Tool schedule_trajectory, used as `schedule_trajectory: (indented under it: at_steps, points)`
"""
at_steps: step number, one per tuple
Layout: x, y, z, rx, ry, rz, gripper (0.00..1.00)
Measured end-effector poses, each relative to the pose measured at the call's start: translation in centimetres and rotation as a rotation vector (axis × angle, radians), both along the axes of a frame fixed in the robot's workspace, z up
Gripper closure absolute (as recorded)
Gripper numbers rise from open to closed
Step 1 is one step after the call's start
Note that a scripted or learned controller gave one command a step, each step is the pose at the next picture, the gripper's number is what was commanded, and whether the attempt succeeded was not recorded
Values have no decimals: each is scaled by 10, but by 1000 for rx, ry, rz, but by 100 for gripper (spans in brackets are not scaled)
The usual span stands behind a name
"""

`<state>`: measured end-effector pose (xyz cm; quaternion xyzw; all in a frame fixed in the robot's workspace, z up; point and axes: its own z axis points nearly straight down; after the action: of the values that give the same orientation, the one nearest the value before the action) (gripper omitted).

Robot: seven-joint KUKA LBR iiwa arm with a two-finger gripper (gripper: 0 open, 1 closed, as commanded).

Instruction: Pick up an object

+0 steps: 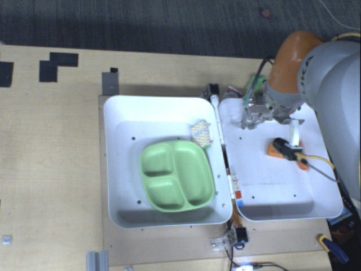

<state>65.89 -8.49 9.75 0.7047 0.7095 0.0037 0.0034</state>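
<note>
Green divided tray (176,175) and a small patterned piece (201,131) lie in our left bin (113,151); in the right bin (265,199), our gripper (254,120) hangs, grip unreadable, with the orange tool (287,151) just right and nearer us, lying crosswise.

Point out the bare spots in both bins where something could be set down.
Left bin: bare floor left of and behind the green tray; crowded by the patterned scrap. Right bin: bare front half below the orange tool; the hand crowds the back.
</note>
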Motion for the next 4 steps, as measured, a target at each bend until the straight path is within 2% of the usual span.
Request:
schedule_trajectory:
  at_steps: [1,2,3,4]
  points:
    - [11,-66,20,-2,5,-4,100]
    - [11,-66,20,-1,5,-3,0]
    - [-10,-12,-12,0,6,-2,0]
    - [-44,1,-11,-1,5,-5,0]
